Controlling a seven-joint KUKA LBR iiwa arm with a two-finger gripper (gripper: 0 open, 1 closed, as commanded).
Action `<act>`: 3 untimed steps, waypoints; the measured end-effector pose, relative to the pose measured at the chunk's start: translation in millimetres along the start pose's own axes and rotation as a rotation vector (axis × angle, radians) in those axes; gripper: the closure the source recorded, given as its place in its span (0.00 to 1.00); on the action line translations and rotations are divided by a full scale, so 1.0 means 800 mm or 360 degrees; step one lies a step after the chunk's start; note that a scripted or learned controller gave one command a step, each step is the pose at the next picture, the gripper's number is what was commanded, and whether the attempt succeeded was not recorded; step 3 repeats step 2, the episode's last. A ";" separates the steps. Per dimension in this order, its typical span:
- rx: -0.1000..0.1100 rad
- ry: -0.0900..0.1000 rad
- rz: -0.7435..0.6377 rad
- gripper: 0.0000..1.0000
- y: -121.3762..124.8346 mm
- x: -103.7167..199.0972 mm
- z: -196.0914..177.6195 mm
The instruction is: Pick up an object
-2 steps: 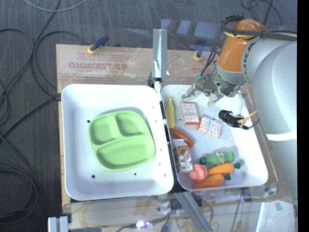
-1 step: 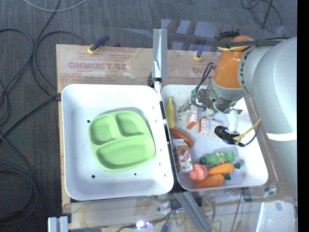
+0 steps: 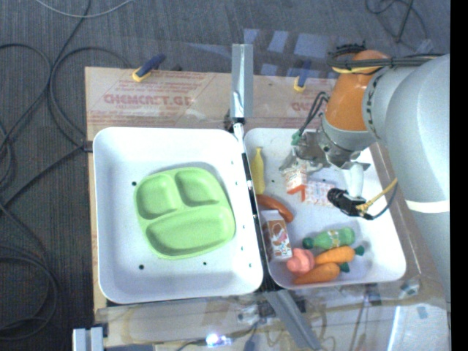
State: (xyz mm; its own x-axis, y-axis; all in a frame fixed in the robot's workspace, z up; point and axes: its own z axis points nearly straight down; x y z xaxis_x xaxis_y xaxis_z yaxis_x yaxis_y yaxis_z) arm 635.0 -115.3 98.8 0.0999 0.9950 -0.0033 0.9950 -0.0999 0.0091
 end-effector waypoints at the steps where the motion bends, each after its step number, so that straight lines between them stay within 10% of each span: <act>1: -0.0013 -0.0001 0.0043 1.00 -0.029 0.001 0.008; 2: 0.0017 -0.0001 0.0136 1.00 0.034 0.077 -0.139; 3: 0.0017 -0.0001 0.0136 1.00 0.034 0.077 -0.139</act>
